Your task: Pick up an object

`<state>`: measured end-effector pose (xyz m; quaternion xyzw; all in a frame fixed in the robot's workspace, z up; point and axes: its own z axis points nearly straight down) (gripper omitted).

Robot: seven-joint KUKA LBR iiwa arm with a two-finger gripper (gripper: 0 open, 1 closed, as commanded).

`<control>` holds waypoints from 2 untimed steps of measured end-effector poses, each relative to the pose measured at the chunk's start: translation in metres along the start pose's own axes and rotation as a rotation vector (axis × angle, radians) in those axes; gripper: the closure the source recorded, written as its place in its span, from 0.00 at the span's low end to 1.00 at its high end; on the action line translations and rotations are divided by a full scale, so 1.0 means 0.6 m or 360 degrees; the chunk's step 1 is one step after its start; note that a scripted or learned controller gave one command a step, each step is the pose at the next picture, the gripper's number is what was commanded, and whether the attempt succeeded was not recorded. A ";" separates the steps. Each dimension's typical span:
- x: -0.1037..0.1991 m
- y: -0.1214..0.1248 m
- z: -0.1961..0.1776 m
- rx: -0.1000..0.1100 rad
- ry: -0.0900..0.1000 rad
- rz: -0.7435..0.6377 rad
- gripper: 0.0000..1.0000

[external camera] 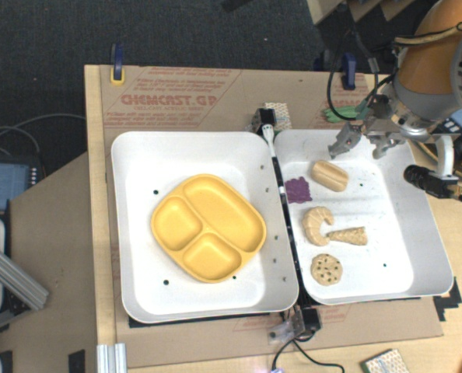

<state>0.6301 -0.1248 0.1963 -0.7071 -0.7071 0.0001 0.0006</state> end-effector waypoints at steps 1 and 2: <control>0.019 -0.092 0.195 0.0013 0.0003 0.0002 0.00; 0.054 0.068 0.184 -0.0018 -0.0004 -0.0007 0.00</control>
